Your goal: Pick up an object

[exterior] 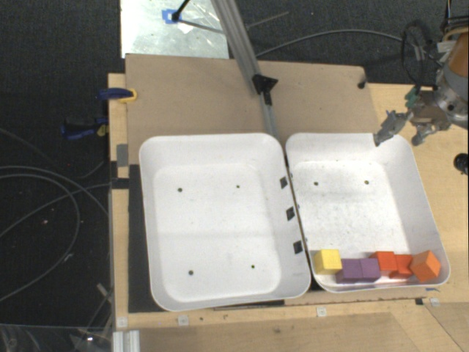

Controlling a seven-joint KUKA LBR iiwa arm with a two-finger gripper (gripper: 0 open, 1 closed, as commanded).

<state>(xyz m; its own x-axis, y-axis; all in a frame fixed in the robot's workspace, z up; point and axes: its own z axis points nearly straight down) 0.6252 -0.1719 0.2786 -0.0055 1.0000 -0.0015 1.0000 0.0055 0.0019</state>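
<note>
Several small blocks lie in a row along the front wall of the right bin [344, 196]: a yellow block [327, 260], a purple block [358, 270], a red-orange block [391, 263] and an orange block [426, 265] in the front right corner. My gripper [402, 129] hangs over the bin's far right corner, well away from the blocks. Its two fingers are spread apart and hold nothing.
The left bin [220, 218] adjoins the right one, joined by black clips. A slanted metal pole [242, 42] crosses the bench behind the bins. Blue clamps [110, 95] sit at the bench's left edge, with cables on the floor.
</note>
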